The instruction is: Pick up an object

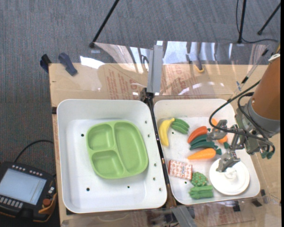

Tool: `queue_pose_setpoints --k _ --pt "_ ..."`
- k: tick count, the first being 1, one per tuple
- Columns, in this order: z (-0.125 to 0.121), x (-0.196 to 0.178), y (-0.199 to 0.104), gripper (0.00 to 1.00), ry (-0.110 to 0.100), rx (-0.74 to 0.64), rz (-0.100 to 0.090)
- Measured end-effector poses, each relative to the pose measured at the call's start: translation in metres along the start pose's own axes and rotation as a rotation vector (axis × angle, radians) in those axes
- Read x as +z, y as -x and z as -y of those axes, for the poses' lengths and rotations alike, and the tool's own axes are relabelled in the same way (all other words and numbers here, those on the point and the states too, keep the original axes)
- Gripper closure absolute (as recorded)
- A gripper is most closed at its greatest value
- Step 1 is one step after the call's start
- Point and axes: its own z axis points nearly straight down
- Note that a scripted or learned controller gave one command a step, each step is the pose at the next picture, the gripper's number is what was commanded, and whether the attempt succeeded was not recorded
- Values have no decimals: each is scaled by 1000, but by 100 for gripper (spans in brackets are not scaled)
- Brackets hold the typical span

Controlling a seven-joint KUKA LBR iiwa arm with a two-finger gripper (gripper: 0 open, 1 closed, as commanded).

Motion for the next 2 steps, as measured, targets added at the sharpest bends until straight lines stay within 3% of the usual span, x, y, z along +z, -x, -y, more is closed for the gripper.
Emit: queue_pose_setpoints --k 1,2 --pt "12 183 12 0 0 10 -2" --pt "-8 182 28 0 0 -67 1"
